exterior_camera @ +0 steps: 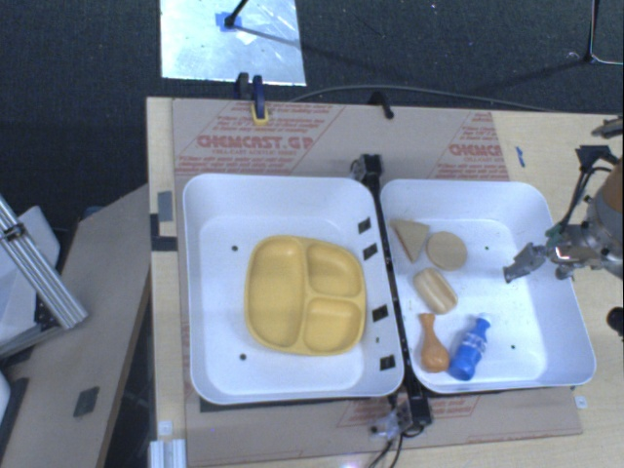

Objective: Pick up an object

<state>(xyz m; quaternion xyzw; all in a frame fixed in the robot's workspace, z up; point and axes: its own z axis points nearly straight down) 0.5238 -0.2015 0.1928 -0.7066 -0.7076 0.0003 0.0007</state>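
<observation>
Gripper (519,265) at right bin's (561,364) right edge, finger state unclear, objs well apart at left side: blue bottle (470,348) touching drumstick (432,344), so risks nudging both, closing on nothing.

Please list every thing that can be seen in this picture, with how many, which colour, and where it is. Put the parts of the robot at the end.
bins: 2, white, side by side on the bench
divided plate: 1, yellow, middle of the left bin
wedge piece: 1, tan, upper left of the right bin
round piece: 1, tan, right bin, just right of the wedge
bread roll: 1, light brown, right bin, below the wedge
pear-shaped piece: 1, orange, lower left of the right bin
bottle: 1, blue, right bin, tilted, beside the orange piece
clamp: 1, yellow and dark, bench's far edge
gripper: 1, grey, over the right bin's right side, holding nothing
</observation>
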